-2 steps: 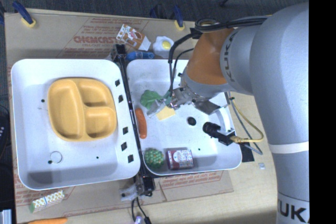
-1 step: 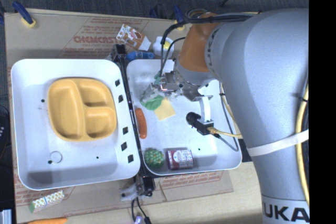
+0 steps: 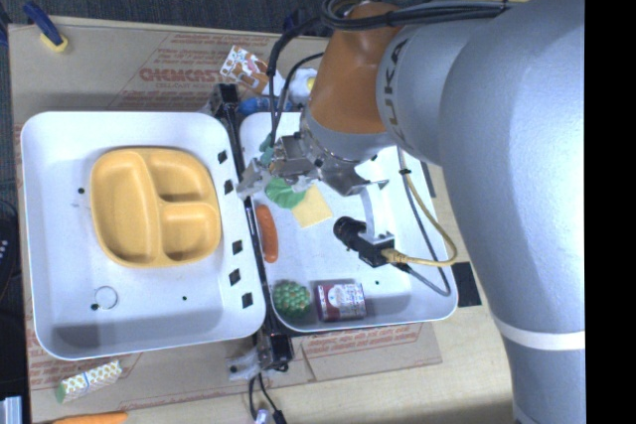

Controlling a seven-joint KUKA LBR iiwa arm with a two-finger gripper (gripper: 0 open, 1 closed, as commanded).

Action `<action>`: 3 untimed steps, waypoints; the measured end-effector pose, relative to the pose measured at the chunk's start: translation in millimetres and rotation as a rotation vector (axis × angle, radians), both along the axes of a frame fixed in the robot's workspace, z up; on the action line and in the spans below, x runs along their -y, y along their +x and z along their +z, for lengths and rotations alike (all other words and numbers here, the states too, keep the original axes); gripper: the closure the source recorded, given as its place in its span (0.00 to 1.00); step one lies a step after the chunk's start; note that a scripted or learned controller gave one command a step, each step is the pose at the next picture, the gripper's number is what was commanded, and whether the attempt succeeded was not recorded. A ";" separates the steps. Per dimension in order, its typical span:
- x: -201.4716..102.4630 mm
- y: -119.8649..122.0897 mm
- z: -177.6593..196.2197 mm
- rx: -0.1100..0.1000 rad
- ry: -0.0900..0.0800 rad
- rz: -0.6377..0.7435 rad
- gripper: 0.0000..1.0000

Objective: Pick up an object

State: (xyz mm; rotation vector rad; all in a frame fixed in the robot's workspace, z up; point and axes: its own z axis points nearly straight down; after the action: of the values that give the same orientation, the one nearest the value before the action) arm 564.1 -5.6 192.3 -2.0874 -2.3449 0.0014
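My gripper hangs over the left part of the right bin, just above a green leafy item and a yellow cheese slice. Below them, an orange carrot-like stick lies along the bin's left wall. A green round item and a dark red can lie near the bin's front edge. The arm's grey body and orange band hide the back of this bin.
The left bin holds a yellow divided tray. A black camera unit with a yellow cable hangs off the wrist. A small patterned package lies on the cardboard behind the bins, and another wrapped item at the front left.
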 end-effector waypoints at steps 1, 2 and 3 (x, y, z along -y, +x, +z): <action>8.7 -14.9 -0.7 -0.001 0.001 0.611 0.00; -20.7 -20.3 -0.6 -0.001 0.002 0.956 0.00; -36.4 -62.0 -0.4 -0.001 0.002 1.251 0.00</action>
State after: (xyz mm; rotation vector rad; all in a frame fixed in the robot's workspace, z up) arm 502.1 30.8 191.8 -0.3196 -3.1222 0.0014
